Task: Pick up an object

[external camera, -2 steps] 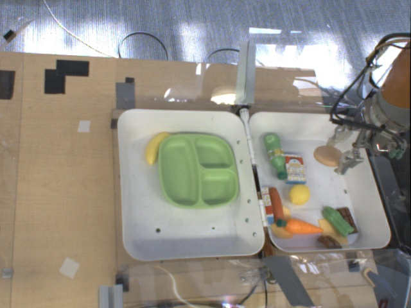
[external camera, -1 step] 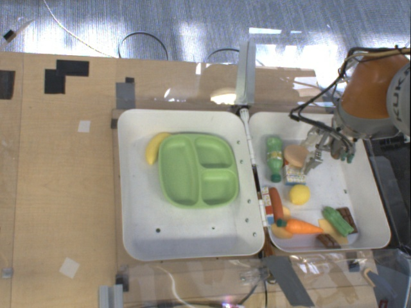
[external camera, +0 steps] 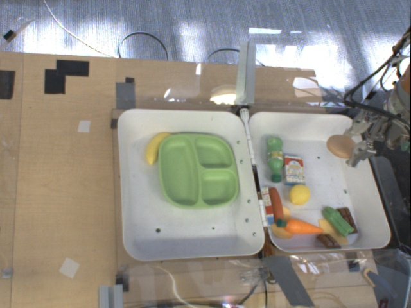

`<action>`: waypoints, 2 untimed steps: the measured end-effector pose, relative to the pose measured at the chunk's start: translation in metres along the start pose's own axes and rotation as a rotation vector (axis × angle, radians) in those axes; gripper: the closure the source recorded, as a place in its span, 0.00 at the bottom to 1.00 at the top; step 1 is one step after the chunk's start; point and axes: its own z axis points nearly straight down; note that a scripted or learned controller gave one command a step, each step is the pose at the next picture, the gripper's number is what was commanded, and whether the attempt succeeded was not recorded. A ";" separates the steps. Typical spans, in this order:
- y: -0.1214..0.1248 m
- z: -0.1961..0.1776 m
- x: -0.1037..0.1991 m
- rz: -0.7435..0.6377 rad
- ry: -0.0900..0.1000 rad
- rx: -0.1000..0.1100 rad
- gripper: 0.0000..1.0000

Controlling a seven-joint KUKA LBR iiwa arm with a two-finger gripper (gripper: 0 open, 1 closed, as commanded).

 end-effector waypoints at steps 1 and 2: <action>0.107 0.031 0.041 0.055 0.016 -0.006 1.00; 0.103 0.030 0.040 0.059 0.014 -0.004 0.00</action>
